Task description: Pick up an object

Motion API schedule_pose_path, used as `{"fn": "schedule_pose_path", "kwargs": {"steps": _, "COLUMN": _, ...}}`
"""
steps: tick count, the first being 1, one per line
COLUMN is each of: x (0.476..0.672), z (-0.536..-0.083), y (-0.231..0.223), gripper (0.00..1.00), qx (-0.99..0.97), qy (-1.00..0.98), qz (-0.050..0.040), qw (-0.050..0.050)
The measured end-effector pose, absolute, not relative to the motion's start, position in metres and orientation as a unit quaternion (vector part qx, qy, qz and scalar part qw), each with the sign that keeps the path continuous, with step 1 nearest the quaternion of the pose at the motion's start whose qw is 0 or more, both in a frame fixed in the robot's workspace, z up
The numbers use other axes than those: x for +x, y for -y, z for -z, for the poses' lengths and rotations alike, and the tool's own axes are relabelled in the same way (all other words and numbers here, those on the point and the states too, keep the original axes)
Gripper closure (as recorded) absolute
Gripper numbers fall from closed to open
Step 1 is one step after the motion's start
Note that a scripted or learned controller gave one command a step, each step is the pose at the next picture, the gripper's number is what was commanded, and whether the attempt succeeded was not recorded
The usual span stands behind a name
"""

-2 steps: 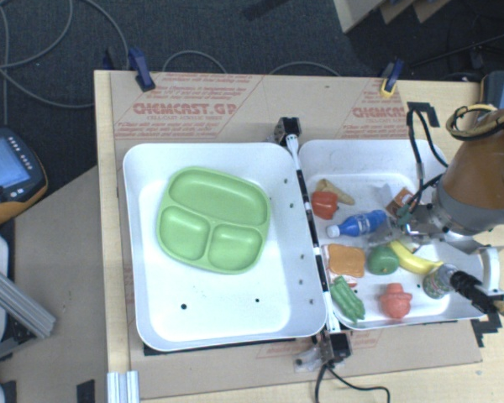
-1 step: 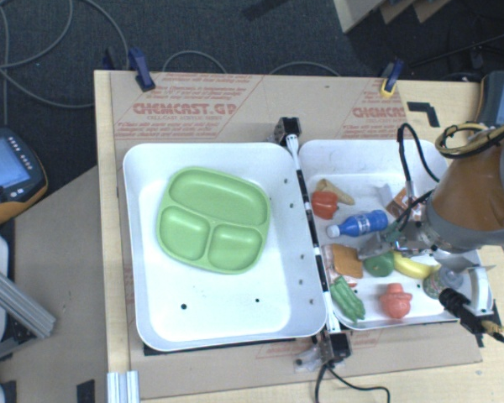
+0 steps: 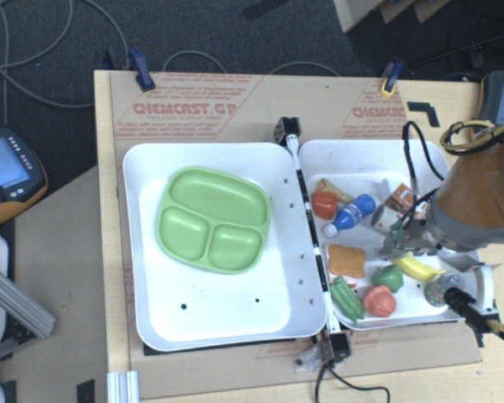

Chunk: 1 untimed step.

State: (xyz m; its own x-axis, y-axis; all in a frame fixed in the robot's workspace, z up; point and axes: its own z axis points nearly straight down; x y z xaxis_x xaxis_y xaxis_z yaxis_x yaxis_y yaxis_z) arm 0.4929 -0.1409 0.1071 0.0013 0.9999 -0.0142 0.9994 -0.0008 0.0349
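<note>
Nearest to the camera, at the front of the right bin (image 3: 353, 153), lie a red toy fruit (image 3: 380, 301) and a green toy vegetable (image 3: 346, 298), close beside each other. Behind them are an orange block (image 3: 346, 261), a yellow banana (image 3: 417, 267) and a blue bottle (image 3: 351, 213). The left bin (image 3: 143, 250) bears a green divided plate (image 3: 212, 220).

The gripper (image 3: 401, 238) hangs low over the middle of the right bin, just above the banana; whether it is open or closed cannot be told, and nothing is seen held in it.

Any of these toys could be the object to pick. They look like light, hollow plastic, stiff but smooth, so they may slip or roll. The banana would be best taken across its narrow middle, and the bottle across its body.
</note>
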Motion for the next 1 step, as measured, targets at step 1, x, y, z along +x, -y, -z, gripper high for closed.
{"fn": "schedule_pose_path", "kwargs": {"steps": 1, "x": 0.4927, "z": -0.1070, "y": 0.1408, "gripper": 0.00, "qx": 0.707, "qy": -0.707, "qz": -0.0072, "qw": 0.017}}
